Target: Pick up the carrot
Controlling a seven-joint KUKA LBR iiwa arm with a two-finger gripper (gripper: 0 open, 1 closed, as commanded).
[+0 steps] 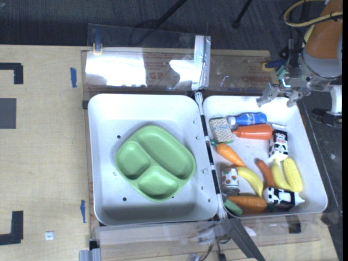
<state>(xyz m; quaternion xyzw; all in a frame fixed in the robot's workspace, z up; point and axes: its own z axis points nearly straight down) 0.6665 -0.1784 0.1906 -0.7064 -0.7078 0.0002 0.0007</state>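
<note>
Approach step, nothing grasped yet. My tool (pixel 279 95) hangs over the far right corner of the right bin (pixel 318 184), above the rim, well apart from the toys. Two fingers point down and look spread with a gap between them, nothing between them, so I read it as open and empty.

The carrot (pixel 230 153) lies in the left part of the right bin, near the divider between the bins, orange body slanted with its green top toward the far left and its tip toward the near right. A checkered sponge-like block (pixel 221 129) sits just beside its top end. A small can (pixel 231 179) and a banana (pixel 249 178) sit near its tip. There is a second carrot-like item (pixel 247 203) at the near edge of the bin, so target choice is ambiguous; I take the upper one as less crowded.

Other clutter: blue-capped bottle (pixel 247 118), orange bottle (pixel 253 131), corn cob (pixel 292 173), cow-print toy (pixel 278 143). Left bin (pixel 103 118) holds a green divided plate (pixel 155 162).

Next move, as I judge it: travel left and toward the near side until I am over the carrot's middle, turn the fingers across its slanted body, then descend. Risk: clipping the block or the banana on the way down, or the carrot rolling out on closing.
</note>
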